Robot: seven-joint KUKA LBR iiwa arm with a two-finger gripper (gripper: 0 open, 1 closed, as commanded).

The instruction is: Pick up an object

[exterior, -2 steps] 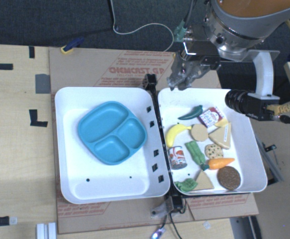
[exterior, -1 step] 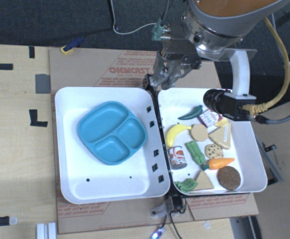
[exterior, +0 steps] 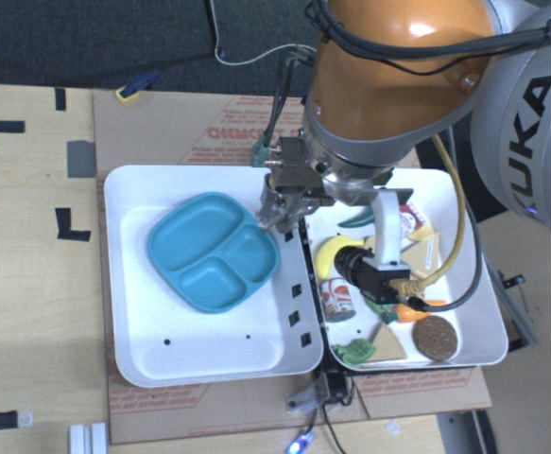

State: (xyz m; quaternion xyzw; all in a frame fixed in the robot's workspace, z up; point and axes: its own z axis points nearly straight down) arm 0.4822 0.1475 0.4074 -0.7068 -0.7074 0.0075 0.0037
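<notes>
Nearest, right of the blue divided plate (exterior: pixel 214 251), a brown disc (exterior: pixel 436 337) and a small can (exterior: pixel 336 298) lie in the right bin (exterior: pixel 488 334). Farther back, my gripper (exterior: pixel 280 211) hangs at the plate's right edge; whether it is apart or closed, I cannot tell.

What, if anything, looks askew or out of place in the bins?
The blue divided plate lies turned at a slant to the walls of the left bin. Nothing appears spilled or broken.
</notes>
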